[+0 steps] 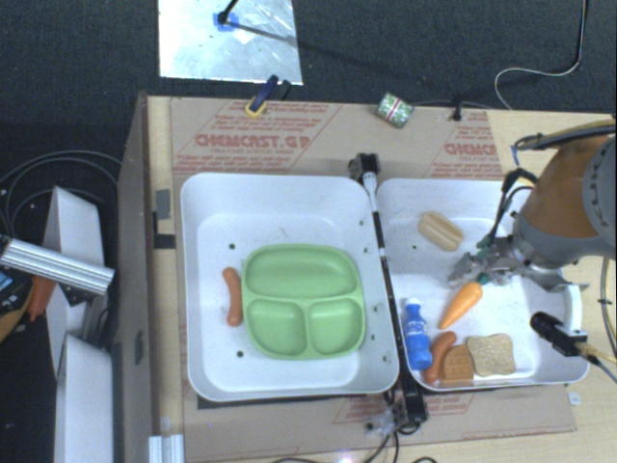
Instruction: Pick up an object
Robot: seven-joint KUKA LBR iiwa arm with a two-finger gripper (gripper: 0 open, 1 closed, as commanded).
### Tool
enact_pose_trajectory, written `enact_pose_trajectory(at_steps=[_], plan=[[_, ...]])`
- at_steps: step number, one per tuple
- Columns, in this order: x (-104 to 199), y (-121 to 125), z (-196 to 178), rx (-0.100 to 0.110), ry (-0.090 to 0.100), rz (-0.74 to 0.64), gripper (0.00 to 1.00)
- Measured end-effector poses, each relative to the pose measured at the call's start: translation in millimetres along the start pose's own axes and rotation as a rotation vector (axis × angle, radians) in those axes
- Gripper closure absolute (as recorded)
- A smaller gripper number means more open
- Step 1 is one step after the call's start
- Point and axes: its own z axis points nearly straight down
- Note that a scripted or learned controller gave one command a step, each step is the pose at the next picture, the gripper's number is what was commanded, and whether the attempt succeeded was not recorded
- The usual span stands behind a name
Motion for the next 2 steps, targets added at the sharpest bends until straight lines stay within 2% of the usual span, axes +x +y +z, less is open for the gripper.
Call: enact_pose_trajectory(at_steps=[1,2], plan=[[26.1,-25.9,0.5,0.002,0.000,0.002,0.00],[25.9,-24.9,-10.2,0.000,0.000,0.000,1.00]])
